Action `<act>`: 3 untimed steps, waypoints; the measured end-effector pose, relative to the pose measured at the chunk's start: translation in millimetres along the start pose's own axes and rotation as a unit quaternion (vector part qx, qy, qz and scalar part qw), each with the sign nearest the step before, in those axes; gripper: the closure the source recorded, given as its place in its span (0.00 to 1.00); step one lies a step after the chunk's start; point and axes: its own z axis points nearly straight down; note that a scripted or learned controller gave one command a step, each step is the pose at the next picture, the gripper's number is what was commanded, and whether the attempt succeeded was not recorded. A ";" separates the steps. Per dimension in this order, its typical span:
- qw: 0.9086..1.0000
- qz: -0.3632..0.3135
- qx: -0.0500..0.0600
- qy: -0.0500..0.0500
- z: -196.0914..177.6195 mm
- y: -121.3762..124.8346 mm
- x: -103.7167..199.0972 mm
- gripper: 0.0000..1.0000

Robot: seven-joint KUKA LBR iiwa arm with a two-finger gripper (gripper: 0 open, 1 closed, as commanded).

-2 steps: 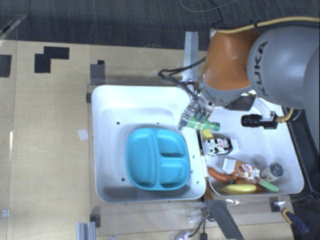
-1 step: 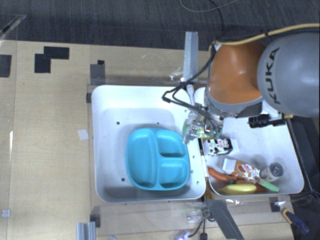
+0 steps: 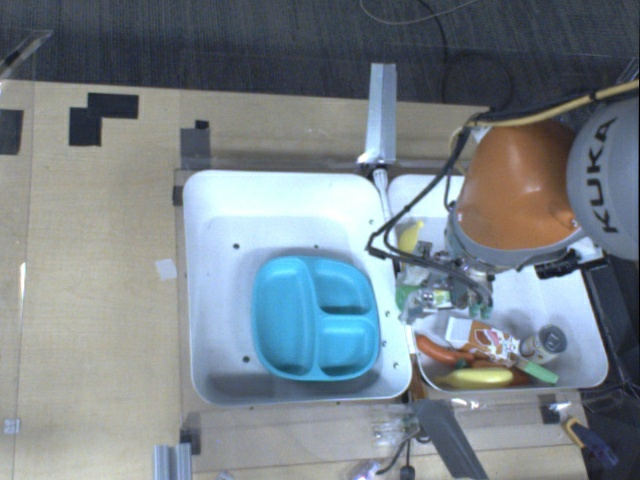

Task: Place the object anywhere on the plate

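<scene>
Toy food (image 3: 480, 360) is lying piled at the frame's lower right, likely light, hard and slippery, best pinched across a narrow middle. Above it the gripper (image 3: 432, 293) is hovering; its grip cannot be told. Left of centre, the blue plate (image 3: 315, 318) is waiting.

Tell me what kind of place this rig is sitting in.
Likely a robotics lab test cell, not a kitchen: a wooden bench bearing two shallow white bins, a blue sectioned plate in the left one, toy-like food items in the right, and loose cable on dark carpet.
</scene>
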 end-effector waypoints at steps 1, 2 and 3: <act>1.000 0.000 0.000 0.000 0.0 0.0 0.0 0.00; 1.000 0.002 -0.001 -0.004 -11.5 1.4 -2.6 1.00; 0.991 -0.136 -0.001 -0.002 -0.3 26.1 -137.1 1.00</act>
